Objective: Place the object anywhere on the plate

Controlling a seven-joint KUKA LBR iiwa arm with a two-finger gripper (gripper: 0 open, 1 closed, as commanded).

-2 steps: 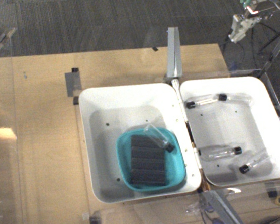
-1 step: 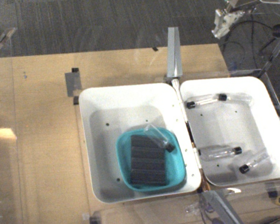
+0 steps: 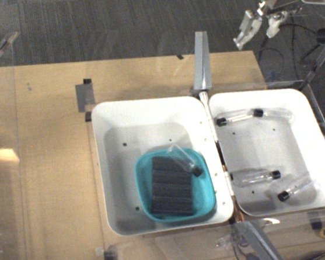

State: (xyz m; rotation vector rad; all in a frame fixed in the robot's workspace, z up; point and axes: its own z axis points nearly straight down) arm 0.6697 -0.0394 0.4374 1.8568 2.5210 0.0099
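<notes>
- Table (image 3: 46,188): light wood-coloured top, glossy, with a bright reflection patch near the left edge and a faint clear sheet edge running across it.
- Floor (image 3: 107,15) beyond the table: dark grey, carpet-like texture.
- Small dark brackets (image 3: 85,96) sit on the table at the upper left corner of the left bin; another lies below that bin near the front edge.
- A grey metal bar (image 3: 201,61) stands upright at the seam between the two bins, on the far side.
- Left bin (image 3: 114,141): white, shallow; holds a teal plate (image 3: 204,193) in its lower right part.
- On the plate: a black ribbed block (image 3: 170,185) lying lengthwise, and a clear tube with black cap (image 3: 187,162) resting across the plate's upper right, touching the block's corner.
- Right bin (image 3: 304,132): white; three more clear tubes (image 3: 240,117) with black caps, one near the far wall, two near the front, well apart.
- Hand (image 3: 254,25): above the far right of the table, outside both bins, over the floor; pale fingers tilted down-left, slightly parted, nothing between them.
- Cables (image 3: 312,55) hang at the right behind the right bin.
- No legible labels or writing.
</notes>
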